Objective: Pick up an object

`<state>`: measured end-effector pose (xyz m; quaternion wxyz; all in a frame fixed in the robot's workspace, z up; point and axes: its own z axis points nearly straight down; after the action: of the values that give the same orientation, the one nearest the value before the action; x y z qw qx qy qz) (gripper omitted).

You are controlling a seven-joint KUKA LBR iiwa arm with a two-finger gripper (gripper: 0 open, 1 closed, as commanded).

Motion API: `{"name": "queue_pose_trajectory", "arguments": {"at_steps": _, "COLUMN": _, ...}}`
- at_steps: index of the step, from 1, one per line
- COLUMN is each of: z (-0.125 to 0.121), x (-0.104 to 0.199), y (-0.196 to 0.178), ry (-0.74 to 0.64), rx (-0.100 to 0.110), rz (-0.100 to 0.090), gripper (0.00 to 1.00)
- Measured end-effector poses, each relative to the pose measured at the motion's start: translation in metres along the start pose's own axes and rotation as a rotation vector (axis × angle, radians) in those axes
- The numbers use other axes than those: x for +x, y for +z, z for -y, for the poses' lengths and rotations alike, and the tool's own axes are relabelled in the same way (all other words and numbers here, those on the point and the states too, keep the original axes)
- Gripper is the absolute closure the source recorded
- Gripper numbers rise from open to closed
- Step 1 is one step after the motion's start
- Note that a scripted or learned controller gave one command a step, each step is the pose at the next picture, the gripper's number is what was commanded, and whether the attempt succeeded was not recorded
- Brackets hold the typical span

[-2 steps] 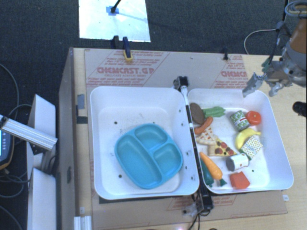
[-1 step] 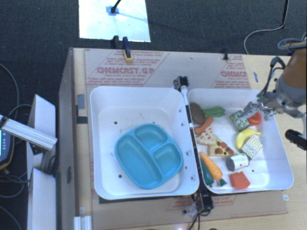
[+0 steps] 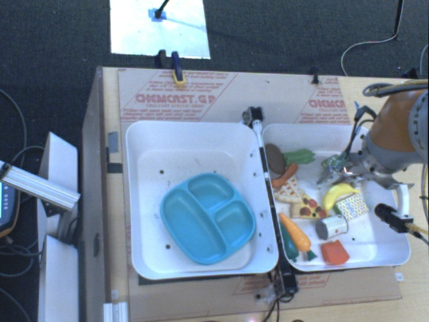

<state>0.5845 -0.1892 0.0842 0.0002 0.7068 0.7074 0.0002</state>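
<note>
The right bin (image 3: 395, 247) holds several toy foods. Among them are a brown oval piece (image 3: 275, 158), a green leafy piece (image 3: 299, 156), a red sausage (image 3: 285, 174), two pizza slices (image 3: 289, 192), a yellow banana (image 3: 338, 194), a checkered box (image 3: 352, 207), a grey can (image 3: 330, 227), an orange carrot (image 3: 295, 231) and a red block (image 3: 335, 252). My gripper (image 3: 337, 168) is low over the bin's upper right part, just above the banana and right of the green piece. Nothing is visibly held.
The left bin (image 3: 154, 159) holds a blue divided plate (image 3: 208, 217). The grey arm with its orange band (image 3: 399, 136) comes in from the right over the right bin's far edge. A black part (image 3: 392, 218) sticks out near the bin's right wall.
</note>
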Motion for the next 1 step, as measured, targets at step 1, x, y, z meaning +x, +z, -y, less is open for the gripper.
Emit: {"name": "queue_pose_trajectory", "arguments": {"at_steps": 1, "z": 0.0406, "x": 0.0241, "y": -0.0002, "ry": 0.0, "rx": 0.0, "rz": 0.0, "gripper": 0.0}}
